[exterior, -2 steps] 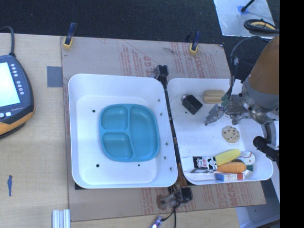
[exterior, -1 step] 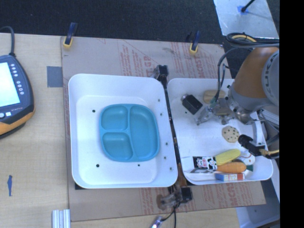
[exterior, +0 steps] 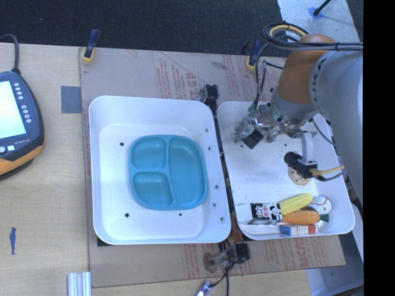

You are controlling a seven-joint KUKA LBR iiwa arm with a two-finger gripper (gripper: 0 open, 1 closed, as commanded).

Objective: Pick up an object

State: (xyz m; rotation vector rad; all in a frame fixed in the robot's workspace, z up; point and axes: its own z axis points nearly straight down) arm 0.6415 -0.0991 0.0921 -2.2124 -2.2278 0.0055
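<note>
I am hovering my gripper [exterior: 250, 134] over the right white bin's [exterior: 271, 165] far corner; I cannot tell its state. The yellow plastic corn cob [exterior: 295, 202] is lying at the near edge, so next I must travel there.

Bright, even overhead light, soft short shadows, mild glare on the white bins [exterior: 99, 165]; slightly soft focus.

We are looking at a robotics lab: 2 white bins [exterior: 99, 165] sit on cardboard clamped to a wooden desk [exterior: 43, 227], a teach pendant [exterior: 15, 122] lies at the left, and cables [exterior: 281, 32] loop behind the grey arm [exterior: 327, 85].
</note>
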